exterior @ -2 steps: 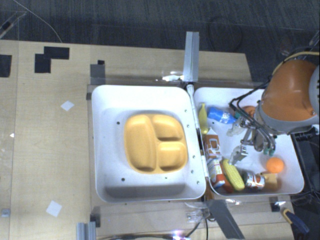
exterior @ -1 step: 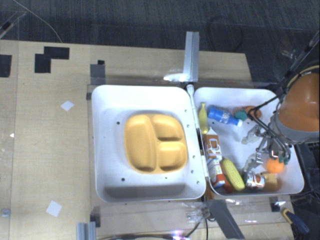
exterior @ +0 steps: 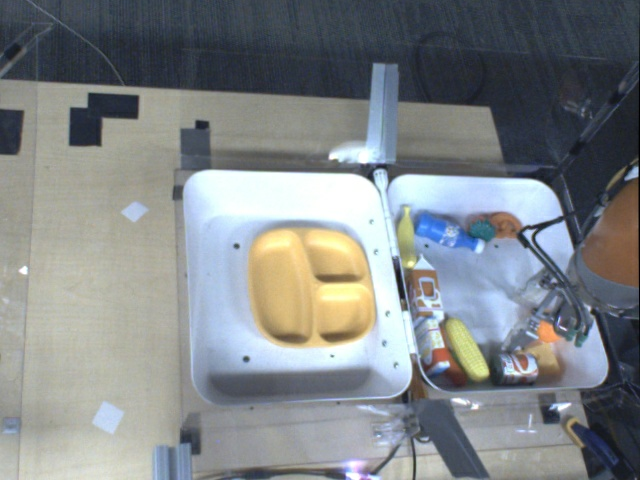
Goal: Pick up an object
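**A:** Objects first, from the left: what's on offer?

**B:** The left bin (exterior: 200, 268) holds a yellow divided tray (exterior: 308, 286), lying flat in the middle. It looks like stiff, light plastic, but it is broad and low, so I'd guess two fingers could only pinch a rim or the ridge between compartments.

**A:** And the right bin (exterior: 470, 183)?

**B:** That one is crowded. Along its left wall sit a yellow bottle (exterior: 405, 236), then a white and orange carton (exterior: 426, 298) and, at the front, a corn cob (exterior: 466, 348) lying aslant across a red-topped item I can't identify. At the back lie a blue bottle (exterior: 443, 232) on its side and a small orange thing (exterior: 504, 225) beside it. In the front right corner there's a small can (exterior: 518, 368) touching an orange block (exterior: 546, 356).

**A:** Where's the tool?

**B:** The gripper (exterior: 545, 320) hangs low over that front right corner, just above the can and block. Cables and metal parts clutter it, so I cannot tell whether it is parted or closed, and nothing is visibly caught in it.

**A:** Which object would you go for?

**B:** Probably the can, being nearest. It should be rigid and fairly light, but smooth and round, so likely slippery; take it across the middle of its body. The corn cob looks like rubbery toy plastic, easier to hold across its width, and the carton may dent if squeezed.
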`<state>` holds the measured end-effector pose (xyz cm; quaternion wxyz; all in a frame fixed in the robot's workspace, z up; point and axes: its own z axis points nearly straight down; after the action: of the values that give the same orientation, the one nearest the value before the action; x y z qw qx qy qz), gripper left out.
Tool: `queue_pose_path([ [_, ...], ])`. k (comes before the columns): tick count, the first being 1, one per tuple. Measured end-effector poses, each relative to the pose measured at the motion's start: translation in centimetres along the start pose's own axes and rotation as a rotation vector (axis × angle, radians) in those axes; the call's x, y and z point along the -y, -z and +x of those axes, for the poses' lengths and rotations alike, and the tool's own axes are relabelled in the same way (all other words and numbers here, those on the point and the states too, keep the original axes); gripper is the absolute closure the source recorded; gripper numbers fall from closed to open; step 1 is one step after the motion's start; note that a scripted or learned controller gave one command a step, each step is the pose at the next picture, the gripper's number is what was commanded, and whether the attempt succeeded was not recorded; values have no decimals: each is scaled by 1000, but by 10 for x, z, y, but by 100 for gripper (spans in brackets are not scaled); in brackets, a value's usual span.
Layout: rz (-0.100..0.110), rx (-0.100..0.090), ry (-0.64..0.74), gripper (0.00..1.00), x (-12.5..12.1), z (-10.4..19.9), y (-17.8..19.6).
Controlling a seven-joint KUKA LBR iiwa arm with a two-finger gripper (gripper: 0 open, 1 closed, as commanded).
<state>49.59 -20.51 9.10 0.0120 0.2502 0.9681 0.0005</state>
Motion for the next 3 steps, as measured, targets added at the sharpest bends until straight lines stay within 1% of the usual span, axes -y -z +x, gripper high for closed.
queue_pose_path([
  [1,8,-15,-348,0,4,6,11],
  [2,9,-13,-556,0,-16,-30,64],
  [3,7,-10,-483,0,-10,-18,130],
])
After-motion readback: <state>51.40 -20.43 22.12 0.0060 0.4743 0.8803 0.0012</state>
